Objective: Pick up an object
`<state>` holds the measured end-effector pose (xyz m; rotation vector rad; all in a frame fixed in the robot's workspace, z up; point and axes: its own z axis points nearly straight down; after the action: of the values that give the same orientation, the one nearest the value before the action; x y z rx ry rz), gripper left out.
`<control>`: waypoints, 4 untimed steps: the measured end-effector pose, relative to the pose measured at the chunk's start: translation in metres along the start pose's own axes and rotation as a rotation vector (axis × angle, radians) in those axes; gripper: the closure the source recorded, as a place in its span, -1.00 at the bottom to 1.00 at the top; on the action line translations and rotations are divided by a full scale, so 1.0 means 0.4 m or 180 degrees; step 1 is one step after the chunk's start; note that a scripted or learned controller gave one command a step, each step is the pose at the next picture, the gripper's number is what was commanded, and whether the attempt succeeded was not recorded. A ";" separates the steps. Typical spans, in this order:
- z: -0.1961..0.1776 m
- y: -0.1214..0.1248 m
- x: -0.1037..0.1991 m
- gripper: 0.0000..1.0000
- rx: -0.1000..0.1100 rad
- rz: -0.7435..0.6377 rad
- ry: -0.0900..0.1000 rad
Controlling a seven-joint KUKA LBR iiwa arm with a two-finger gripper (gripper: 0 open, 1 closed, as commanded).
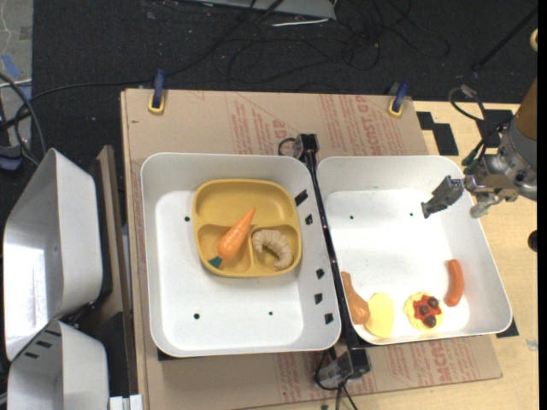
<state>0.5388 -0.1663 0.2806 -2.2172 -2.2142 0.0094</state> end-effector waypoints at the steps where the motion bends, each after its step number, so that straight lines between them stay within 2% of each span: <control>1: -0.013 0.005 0.001 -1.00 -0.0031 -0.0008 -0.0007; 2: 0.141 0.020 0.012 -1.00 -0.0013 -0.0004 -0.0001; 4: 0.453 0.009 -0.006 -1.00 -0.0012 0.0000 0.0001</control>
<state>0.5405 -0.1684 0.0994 -2.2191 -2.2158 0.0051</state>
